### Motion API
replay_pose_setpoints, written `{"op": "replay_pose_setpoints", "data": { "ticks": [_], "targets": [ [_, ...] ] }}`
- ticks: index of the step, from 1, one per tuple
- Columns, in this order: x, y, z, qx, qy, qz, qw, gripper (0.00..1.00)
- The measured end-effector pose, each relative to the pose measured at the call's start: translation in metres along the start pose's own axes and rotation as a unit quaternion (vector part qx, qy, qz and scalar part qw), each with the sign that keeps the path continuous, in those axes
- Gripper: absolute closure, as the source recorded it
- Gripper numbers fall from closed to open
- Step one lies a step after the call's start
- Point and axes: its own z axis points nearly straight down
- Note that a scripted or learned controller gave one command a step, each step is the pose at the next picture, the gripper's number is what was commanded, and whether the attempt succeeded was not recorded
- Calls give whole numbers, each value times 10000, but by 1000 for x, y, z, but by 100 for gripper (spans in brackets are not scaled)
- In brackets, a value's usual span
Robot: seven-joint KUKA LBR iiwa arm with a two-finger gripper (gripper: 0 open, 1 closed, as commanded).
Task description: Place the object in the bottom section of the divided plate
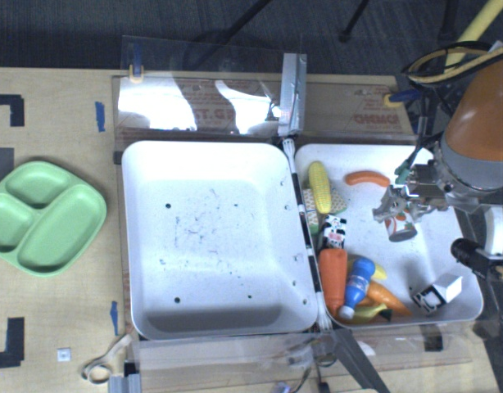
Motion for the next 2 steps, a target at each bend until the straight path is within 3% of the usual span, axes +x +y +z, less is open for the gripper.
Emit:
{"op": "replay_pose_setpoints", "data": {
  "ticks": [1,2],
  "targets": [
    [0,0,0,-2,0,1,10000,0],
    [0,0,0,-2,0,1,10000,0]
  ]
}}
